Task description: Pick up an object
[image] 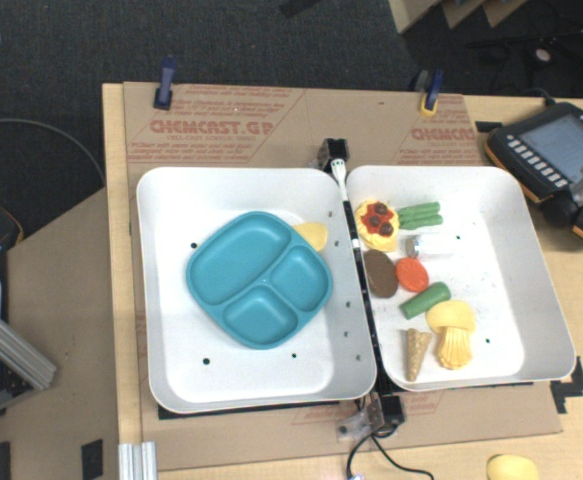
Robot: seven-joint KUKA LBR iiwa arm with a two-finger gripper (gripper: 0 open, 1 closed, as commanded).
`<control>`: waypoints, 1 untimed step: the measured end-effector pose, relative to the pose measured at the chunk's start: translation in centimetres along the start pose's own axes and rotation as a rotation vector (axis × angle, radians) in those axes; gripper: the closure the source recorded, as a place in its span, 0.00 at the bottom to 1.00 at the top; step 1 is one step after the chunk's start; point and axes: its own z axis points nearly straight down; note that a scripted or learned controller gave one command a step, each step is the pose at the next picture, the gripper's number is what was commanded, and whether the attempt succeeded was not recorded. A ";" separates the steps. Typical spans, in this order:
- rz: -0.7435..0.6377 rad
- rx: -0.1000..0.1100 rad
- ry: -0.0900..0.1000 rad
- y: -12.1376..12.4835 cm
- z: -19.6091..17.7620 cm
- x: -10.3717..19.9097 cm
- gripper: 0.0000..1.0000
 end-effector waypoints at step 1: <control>0.010 0.019 0.003 -0.3 6.5 -3.7 1.00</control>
